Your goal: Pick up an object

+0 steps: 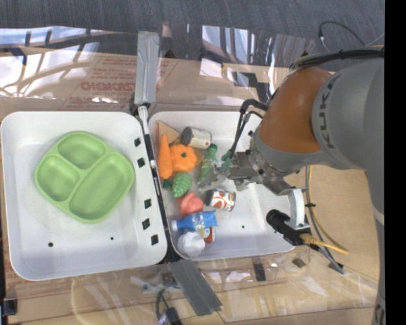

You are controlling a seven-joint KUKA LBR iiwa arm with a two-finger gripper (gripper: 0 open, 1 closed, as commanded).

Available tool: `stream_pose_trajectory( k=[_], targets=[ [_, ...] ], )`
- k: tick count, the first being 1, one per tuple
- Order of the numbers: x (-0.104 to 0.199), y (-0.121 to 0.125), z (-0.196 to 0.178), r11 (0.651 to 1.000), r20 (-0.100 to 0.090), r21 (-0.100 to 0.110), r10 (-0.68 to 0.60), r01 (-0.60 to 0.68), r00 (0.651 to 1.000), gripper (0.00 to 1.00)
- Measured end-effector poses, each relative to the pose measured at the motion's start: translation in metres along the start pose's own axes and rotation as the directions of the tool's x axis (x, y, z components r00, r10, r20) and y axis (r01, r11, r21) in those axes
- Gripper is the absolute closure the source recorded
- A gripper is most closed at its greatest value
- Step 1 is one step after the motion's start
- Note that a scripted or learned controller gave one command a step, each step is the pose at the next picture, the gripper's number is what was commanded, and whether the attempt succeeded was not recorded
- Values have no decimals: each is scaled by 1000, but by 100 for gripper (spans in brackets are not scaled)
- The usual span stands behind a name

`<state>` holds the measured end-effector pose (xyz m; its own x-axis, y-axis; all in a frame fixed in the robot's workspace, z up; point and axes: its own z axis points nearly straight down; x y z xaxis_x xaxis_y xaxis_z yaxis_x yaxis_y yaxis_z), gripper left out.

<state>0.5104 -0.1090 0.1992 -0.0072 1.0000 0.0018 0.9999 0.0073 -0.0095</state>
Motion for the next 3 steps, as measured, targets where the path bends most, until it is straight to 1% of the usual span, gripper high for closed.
stream_pose_trajectory(
  k=[1,2,3],
  targets=[
    [-27,0,77,999,6,-35,36,-36,999,0],
    [-28,55,107,1000,6,-8,-14,14,1000,0],
    [-22,134,109,999,0,-2,-47,47,999,0]
  ],
)
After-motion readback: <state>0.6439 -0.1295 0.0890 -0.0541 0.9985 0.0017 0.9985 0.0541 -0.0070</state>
